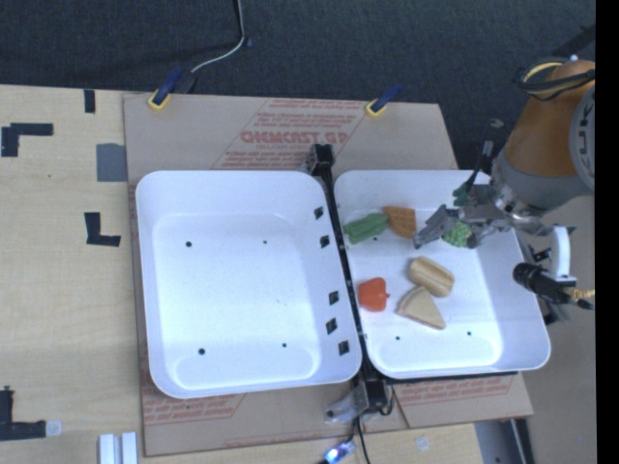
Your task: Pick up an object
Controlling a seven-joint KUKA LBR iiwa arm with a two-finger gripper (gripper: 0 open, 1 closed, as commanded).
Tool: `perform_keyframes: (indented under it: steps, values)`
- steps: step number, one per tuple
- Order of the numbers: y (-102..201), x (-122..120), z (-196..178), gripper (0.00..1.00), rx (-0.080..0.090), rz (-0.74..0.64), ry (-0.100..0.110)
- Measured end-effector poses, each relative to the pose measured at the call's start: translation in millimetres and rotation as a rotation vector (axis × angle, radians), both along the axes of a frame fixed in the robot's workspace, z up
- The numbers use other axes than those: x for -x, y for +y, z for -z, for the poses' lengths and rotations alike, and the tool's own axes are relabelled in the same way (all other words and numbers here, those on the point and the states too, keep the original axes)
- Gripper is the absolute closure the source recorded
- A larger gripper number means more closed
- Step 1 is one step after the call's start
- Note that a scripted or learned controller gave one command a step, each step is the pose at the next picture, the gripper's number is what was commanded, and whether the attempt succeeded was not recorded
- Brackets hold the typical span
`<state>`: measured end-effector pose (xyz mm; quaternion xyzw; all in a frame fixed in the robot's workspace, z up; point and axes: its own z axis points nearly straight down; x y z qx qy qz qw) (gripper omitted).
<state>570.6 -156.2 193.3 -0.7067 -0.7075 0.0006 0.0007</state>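
The gripper (447, 228) hangs over the upper part of the right bin (488, 356), reaching in from the right. Its dark fingers point to the left and a little downward. Between them and the wrist there is a small green object (458, 234) with a bumpy, leafy look. It seems to sit right at the fingers, but I cannot tell if the fingers are apart or together, or if they really clamp it.

Just to the left of the gripper lies an orange-brown piece (400, 220), short and blocky, with a matte surface. Further left, touching this piece, is a green pepper-like object (367, 227). It is long and smooth, and its long axis runs from lower left to upper right.

Below the gripper lies a tan bread-roll shape (430, 275), oval and rounded, with its long axis going from upper left to lower right. Just under it is a pale wedge (422, 307), like a cut slice, with its point toward the upper left. To the lower left of the gripper, near the divider between the bins, sits a small red-orange object (373, 294), round and glossy.

The left bin (155, 196) is well apart from the gripper, white and smooth, of thin plastic with rounded corners. Both bins rest on a brown cardboard sheet (280, 129).
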Motion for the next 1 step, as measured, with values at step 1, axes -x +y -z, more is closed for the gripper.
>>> perform_keyframes:
  steps: [1]
  values:
    - [6.2,-57.8,-61.0,0.0,0.003,-0.003,-0.009]
